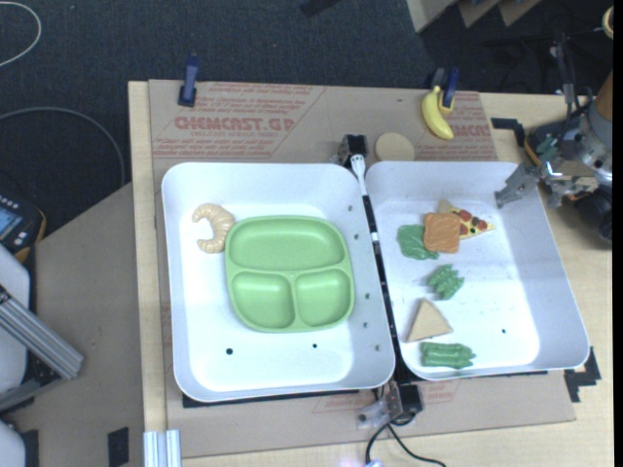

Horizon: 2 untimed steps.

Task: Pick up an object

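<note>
The right bin (526,290) holds several toy foods: a green lettuce leaf (414,242), a brown toast square (441,232), a pizza slice (473,224), a small broccoli piece (446,281), a tan wedge (426,321) and green beans (447,355). My gripper (531,187) hangs over the bin's far right corner, to the right of the pizza slice and apart from all the foods. The arm's wrist reaches in from the right edge.
The left bin (190,290) holds a green divided plate (289,270) and a croissant (212,226) beside it. A banana (437,115) and a tan disc (394,148) lie on the board beyond the bins. A black clip (352,148) sits between the bins' far corners.
</note>
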### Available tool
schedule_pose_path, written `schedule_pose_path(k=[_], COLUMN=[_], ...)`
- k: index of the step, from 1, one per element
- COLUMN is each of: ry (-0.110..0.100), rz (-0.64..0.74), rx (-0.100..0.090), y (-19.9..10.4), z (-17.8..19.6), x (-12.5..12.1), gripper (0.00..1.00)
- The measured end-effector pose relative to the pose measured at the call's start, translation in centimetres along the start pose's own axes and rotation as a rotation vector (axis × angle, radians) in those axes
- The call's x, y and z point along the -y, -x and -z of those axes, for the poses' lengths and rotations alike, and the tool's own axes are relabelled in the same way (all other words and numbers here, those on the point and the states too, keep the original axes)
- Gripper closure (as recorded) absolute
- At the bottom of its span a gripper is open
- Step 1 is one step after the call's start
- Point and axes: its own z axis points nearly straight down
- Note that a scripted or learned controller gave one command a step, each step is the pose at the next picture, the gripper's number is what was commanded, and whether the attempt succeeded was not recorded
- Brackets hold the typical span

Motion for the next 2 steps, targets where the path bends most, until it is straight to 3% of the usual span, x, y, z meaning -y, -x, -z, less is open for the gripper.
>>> schedule_pose_path(k=[1, 2], ry=[0.015, 0.004], rz=[0.005, 0.007], rx=[0.002, 0.000], y=[0.6, -7.9], z=[-10.3, -12.3], x=[3.5, -0.4], gripper=[0.00, 0.00])
